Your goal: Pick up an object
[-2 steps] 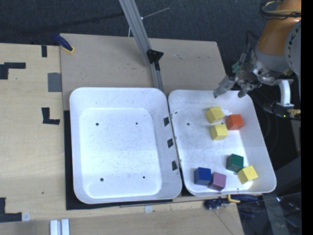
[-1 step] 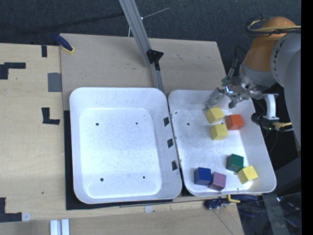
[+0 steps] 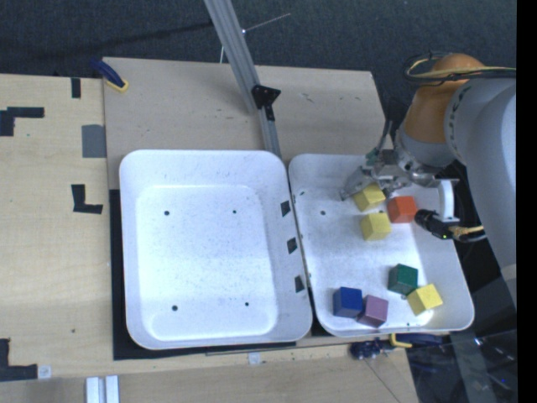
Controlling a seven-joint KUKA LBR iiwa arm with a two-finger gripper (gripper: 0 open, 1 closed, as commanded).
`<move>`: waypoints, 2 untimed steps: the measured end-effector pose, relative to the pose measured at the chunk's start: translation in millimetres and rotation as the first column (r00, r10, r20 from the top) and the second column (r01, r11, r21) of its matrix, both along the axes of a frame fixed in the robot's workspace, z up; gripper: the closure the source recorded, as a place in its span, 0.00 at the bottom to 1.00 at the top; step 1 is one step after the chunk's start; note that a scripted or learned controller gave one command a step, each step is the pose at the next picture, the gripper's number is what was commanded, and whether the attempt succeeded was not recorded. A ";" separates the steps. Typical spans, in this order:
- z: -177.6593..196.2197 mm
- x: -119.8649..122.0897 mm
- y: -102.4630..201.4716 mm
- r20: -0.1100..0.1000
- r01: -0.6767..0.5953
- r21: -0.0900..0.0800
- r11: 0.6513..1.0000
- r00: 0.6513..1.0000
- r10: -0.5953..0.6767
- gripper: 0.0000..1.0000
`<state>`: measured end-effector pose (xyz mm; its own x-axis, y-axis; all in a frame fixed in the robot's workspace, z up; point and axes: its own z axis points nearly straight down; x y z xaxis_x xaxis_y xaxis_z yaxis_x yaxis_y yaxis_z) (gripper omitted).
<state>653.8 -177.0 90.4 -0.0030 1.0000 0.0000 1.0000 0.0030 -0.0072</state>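
1. The surface (image 3: 193, 107) is a pale wooden bench top, scuffed, with dark tape marks and a grey patch (image 3: 94, 139) along its left part and a blue-and-yellow item (image 3: 111, 74) near its far left corner.
2. Beyond the far edge lies dark blue-grey flooring; a slanted metal rail (image 3: 237, 49) crosses it and ends at a black clamp (image 3: 265, 97) by the bins.
3. Two shallow white bins sit side by side on a black mat: the left bin (image 3: 134, 225) and the right bin (image 3: 323, 250), their inner rims touching.
4. The grey arm with its orange band (image 3: 432, 112) reaches in from the right, and the gripper (image 3: 379, 177) is low over the far part of the right bin.
5. A yellow block (image 3: 368, 197) sits tilted right at the gripper tip; whether the gripper is clamped on it, I cannot tell.
6. Just beside it are an orange block (image 3: 402, 209) and a second yellow block (image 3: 375, 226).
7. Near the bin's front edge lie a green block (image 3: 404, 278), a third yellow block (image 3: 424, 298), a blue block (image 3: 347, 301) and a pink block (image 3: 374, 309), the blue and pink touching.
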 end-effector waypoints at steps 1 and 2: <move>13.6 1.7 0.5 0.005 -0.002 -0.001 1.000 1.000 0.002 1.00; 75.4 3.5 -5.2 0.012 0.002 -0.001 1.000 1.000 -0.002 1.00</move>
